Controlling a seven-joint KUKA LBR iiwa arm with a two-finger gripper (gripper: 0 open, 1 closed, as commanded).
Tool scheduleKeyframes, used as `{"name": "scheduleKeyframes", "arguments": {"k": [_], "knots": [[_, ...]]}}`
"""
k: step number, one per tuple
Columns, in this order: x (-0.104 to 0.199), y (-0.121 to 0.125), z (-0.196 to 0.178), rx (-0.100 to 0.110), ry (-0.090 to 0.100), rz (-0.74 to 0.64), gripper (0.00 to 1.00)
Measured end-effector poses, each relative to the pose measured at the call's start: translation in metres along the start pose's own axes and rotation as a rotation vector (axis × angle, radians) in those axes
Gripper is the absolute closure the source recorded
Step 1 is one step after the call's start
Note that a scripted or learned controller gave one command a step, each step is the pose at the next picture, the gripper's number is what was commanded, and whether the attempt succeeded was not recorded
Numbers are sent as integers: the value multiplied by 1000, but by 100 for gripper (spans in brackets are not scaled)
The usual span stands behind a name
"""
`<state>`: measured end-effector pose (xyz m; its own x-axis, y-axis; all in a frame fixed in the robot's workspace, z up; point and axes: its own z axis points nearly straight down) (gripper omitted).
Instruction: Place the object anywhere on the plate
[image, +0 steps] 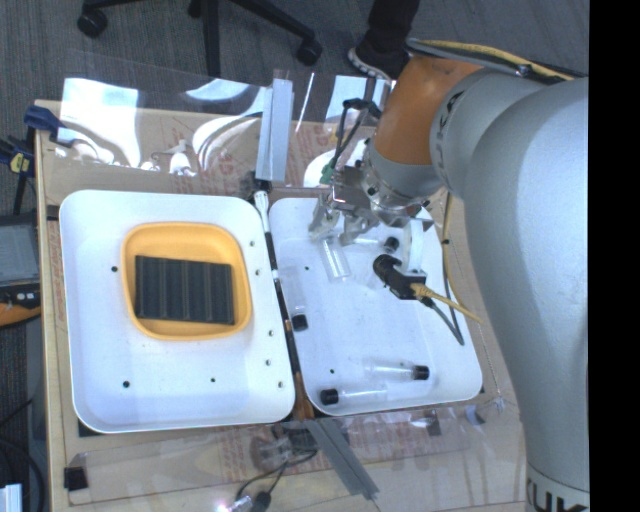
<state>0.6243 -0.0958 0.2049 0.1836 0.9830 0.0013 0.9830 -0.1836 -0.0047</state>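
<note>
Tool (345, 225) low in upper middle, just above clear tube (336, 263) in right bin (350, 330); open or shut, cannot tell. Picking-up step, likely. Next: grip tube, carry left to yellow plate (140, 312).

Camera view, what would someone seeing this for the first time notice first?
The big grey arm with its orange band fills the right side, reaching down over the far end of the right bin. Next comes the yellow plate in the left bin, with a dark ribbed block lying on it. Clear tubes with black caps lie near the right bin's near edge.
</note>
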Motion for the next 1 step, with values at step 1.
{"name": "scheduleKeyframes", "arguments": {"k": [1], "knots": [[27,-55,15,2,-2,-121,100]]}}
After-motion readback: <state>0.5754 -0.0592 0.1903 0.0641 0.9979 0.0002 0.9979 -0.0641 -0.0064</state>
